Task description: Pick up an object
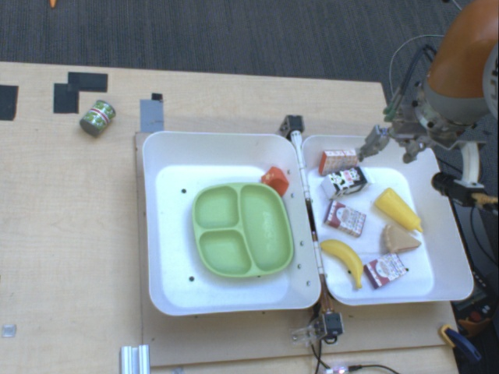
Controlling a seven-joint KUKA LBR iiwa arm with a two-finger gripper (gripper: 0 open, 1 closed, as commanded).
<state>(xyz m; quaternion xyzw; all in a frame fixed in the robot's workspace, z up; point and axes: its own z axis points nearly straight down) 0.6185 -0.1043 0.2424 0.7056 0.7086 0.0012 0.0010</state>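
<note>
Gripper (390,140) upper right of frame, above top edge of right bin (448,232); finger spread can't be told. Nothing held. Nearest obj: red carton (337,161), just below-left. Pick not yet made; descent, grasp, lift left.

right bin (444,232) | 7 items loose | banana (345,260) lying front-left | yellow corn (398,209) right | cartons scattered flat
</note>
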